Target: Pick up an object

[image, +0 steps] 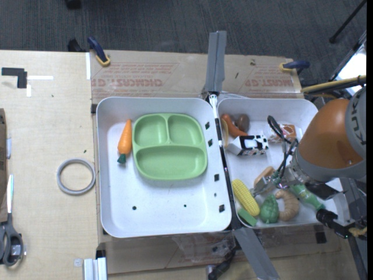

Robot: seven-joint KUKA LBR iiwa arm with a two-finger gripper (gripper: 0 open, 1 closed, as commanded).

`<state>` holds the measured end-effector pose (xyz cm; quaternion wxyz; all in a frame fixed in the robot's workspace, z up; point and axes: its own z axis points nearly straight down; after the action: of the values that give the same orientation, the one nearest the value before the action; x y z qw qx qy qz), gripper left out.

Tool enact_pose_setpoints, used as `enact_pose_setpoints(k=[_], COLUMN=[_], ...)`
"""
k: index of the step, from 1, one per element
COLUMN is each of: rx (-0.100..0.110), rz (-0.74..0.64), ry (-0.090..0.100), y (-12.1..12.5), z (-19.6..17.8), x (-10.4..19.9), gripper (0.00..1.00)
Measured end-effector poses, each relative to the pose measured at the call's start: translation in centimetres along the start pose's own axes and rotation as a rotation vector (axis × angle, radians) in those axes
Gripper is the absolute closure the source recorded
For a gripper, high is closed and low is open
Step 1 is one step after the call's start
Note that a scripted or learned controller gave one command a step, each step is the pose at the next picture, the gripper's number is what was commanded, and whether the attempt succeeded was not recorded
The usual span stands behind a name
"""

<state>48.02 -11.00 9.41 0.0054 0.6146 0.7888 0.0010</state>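
Reaching into the right bin [303, 107], arm's jaws [274, 182], state impossible to tell, sit just right of the corn cob [245, 196]; approach step in hand, next: settle on one toy and close.

A grey tape ring [76, 175] is seen lying on the wooden bench [46, 127], well to the left of the gripper [273, 183]. Scissors [11, 241] are laid farther left and lower. Beyond the gripper, cardboard [151, 74] is held by two blue clamps [99, 50].
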Motion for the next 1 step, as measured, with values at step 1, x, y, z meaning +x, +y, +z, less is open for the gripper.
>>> enact_pose_setpoints(k=[1], rx=[0.01], rz=[0.149], ry=[0.006], y=[4.68], z=[0.33], x=[-2.73], gripper=[0.0])
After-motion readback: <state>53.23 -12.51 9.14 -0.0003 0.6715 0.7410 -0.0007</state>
